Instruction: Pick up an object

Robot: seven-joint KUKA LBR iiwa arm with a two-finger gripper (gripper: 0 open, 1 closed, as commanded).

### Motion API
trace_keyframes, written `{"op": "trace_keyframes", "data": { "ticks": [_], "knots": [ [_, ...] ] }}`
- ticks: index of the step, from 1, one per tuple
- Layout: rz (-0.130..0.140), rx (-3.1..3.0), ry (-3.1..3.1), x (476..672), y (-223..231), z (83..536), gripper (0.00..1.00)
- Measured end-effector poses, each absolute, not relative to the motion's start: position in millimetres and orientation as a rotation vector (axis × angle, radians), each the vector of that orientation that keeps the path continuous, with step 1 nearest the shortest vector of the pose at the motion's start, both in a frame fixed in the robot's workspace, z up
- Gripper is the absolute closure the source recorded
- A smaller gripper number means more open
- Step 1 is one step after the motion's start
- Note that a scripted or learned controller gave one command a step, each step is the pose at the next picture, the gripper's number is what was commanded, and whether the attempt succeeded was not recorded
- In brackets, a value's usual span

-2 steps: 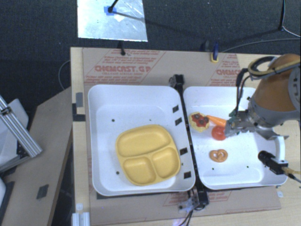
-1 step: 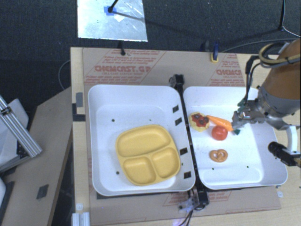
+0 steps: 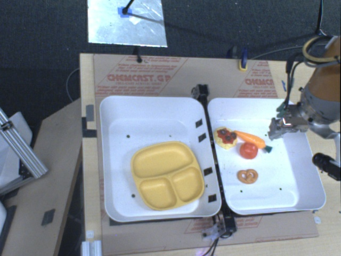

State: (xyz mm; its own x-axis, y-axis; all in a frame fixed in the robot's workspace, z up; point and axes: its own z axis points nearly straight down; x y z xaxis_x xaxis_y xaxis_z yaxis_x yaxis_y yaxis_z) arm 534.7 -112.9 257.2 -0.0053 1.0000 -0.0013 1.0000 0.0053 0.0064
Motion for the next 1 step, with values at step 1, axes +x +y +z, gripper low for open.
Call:
{"op": "trace_keyframes", "data": {
  "ticks": [1],
  "knots": [
    [0.004, 2.211, 2.232, 533.6, -63.7, 243.8, 1.00]
  ]
}}
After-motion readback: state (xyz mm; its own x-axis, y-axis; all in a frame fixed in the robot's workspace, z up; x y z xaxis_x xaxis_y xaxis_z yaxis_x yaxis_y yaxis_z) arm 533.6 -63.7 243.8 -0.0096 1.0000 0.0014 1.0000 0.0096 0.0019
